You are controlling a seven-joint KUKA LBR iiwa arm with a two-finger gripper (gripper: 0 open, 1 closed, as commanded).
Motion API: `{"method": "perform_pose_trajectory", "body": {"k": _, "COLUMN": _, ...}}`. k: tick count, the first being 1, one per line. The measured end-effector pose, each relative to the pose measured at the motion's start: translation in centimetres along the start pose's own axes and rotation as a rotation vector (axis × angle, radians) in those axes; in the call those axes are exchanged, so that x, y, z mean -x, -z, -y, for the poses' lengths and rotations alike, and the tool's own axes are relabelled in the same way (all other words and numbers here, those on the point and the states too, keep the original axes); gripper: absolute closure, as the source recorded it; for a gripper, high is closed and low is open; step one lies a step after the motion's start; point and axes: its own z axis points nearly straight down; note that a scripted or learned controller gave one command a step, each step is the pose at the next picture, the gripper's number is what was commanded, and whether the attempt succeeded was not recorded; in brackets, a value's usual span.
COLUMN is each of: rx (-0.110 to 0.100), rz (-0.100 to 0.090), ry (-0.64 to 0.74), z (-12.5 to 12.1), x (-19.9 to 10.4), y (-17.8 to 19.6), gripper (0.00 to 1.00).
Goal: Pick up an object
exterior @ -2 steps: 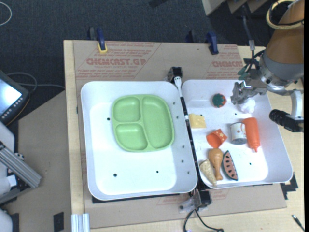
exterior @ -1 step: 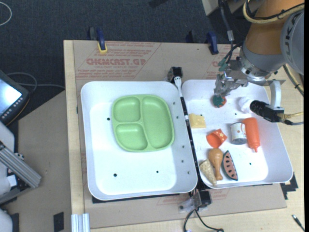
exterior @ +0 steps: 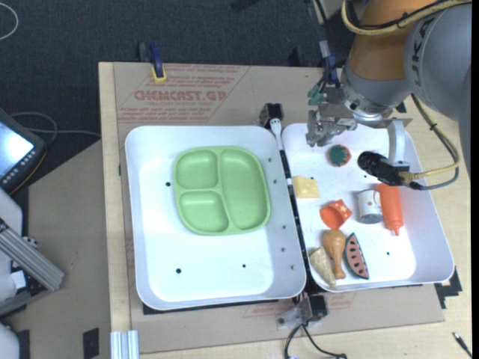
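My gripper (exterior: pixel 322 135) hangs over the back left part of the right bin (exterior: pixel 426 230), its fingers pointing down with nothing visible between them. Just to its right lies a small round green and red item (exterior: pixel 340 155). A yellow cheese slice (exterior: pixel 305 187) lies in front of the gripper. Further forward sit an orange-red piece (exterior: pixel 336 213), a silver can (exterior: pixel 367 206), an orange carrot (exterior: pixel 391 208), a chicken drumstick (exterior: pixel 334 250) and a watermelon slice (exterior: pixel 356 256).
The left bin (exterior: pixel 150 260) holds a green divided plate (exterior: pixel 222 190). A black cylinder (exterior: pixel 382 168) attached to the arm sticks out over the right bin. The arm's grey and orange body (exterior: pixel 397 28) looms above the back right.
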Motion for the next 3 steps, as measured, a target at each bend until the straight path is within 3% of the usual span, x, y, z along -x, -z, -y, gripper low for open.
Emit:
{"method": "perform_pose_trajectory", "body": {"k": 2, "rx": -0.005, "rz": 0.002, "ry": -0.006, "z": 0.1, "x": -1.5, "y": -1.5, "gripper": 1.0}}
{"method": "perform_pose_trajectory", "body": {"k": 3, "rx": -0.001, "rz": 0.003, "ry": -0.005, "z": -1.2, "x": -1.7, "y": -1.9, "gripper": 1.0}}
